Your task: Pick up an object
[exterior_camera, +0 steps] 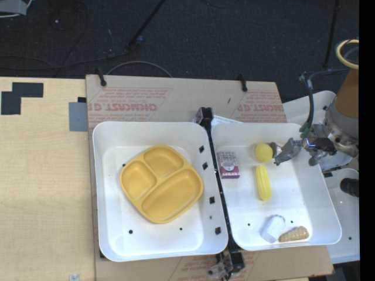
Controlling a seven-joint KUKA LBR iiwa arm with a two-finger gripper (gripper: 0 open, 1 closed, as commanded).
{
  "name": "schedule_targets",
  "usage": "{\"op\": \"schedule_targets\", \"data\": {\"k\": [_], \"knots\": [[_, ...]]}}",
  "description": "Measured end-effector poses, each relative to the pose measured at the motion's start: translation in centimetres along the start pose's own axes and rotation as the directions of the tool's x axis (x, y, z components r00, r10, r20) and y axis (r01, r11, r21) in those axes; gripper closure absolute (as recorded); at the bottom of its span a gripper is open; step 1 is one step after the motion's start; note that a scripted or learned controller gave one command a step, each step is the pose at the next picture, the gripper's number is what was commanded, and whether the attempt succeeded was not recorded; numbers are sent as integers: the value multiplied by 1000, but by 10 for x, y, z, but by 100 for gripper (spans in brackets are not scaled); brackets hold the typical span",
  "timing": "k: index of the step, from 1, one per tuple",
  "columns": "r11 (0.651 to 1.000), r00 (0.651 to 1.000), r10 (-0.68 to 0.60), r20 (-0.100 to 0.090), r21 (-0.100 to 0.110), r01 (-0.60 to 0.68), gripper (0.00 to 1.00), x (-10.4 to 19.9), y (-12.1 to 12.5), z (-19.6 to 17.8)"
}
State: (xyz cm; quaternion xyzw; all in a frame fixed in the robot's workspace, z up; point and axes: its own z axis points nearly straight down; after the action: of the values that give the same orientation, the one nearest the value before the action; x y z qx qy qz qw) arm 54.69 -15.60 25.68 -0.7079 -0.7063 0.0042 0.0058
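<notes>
The right bin [310, 206] holds a yellow ball [263, 151], a yellow corn cob [263, 182], a small pink-and-red box [227, 164], a white cup-like piece [271, 228] and a tan bread-like piece [293, 234]. My gripper [300, 154] hangs over the right side of this bin, just right of the yellow ball. It is open, and nothing sits between its fingers. One fingertip [283, 154] is close to the ball, apart from it.
The left bin [111, 215] holds a yellow divided plate [162, 183]. A black divider [214, 180] runs between the two bins. Brown cardboard [152, 101] lies behind the bins, and cables hang near the arm at the right.
</notes>
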Motion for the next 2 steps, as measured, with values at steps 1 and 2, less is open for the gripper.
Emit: {"op": "schedule_targets", "data": {"k": [1,2], "knots": [[1000,1000,-2,2,-13,3,0,0,2,-7],[1000,1000,-1,1,-6,1,0,-10,3,46]]}}
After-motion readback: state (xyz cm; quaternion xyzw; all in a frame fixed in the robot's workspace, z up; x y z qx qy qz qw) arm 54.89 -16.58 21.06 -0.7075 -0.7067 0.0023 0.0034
